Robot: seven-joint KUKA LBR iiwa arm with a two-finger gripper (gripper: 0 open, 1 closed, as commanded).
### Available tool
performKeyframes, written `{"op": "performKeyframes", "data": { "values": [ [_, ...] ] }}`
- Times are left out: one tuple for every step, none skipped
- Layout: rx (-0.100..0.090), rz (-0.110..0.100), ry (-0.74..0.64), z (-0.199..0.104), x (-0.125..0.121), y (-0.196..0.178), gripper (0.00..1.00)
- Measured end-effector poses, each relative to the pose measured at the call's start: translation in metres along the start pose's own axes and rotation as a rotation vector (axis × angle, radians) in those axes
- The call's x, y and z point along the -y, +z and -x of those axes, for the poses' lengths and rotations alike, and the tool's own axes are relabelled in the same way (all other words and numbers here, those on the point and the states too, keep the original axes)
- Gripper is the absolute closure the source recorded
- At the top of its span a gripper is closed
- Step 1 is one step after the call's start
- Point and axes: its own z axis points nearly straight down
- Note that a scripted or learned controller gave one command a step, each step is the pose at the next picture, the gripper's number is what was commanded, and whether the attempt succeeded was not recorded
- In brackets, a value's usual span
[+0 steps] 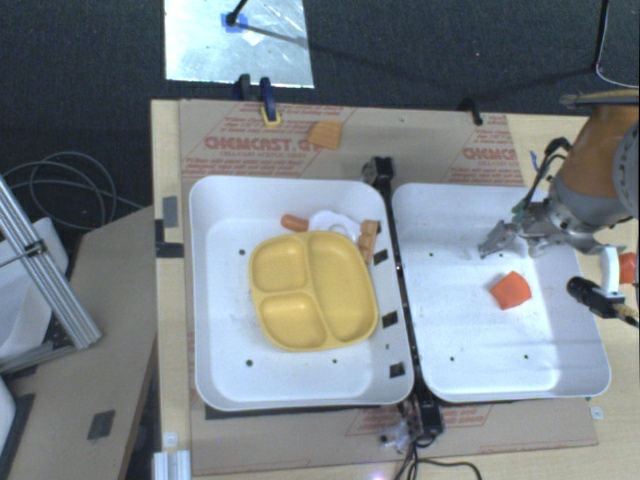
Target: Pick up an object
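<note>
Claw (508,238) just above orange block (511,290)

We see dark carpet (90,58) around a bench (165,298) covered with printed cardboard (430,138). A shiny metal sheet (238,28) lies on the carpet beyond it, with blue tape (234,23) on it. Grey cables (70,193) coil at left beside an aluminium frame (45,288).

1. One fixed camera looks down at a slant from well above the bench.
2. Both shallow white plastic bins (300,383) fit in frame, left of the grey two-finger claw (510,236) entering from the right.
</note>
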Motion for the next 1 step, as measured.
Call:
{"op": "performKeyframes", "data": {
  "values": [
    [-0.003,-0.009,0.003,-0.0121,0.0429,0.0122,0.00]
  ]
}}
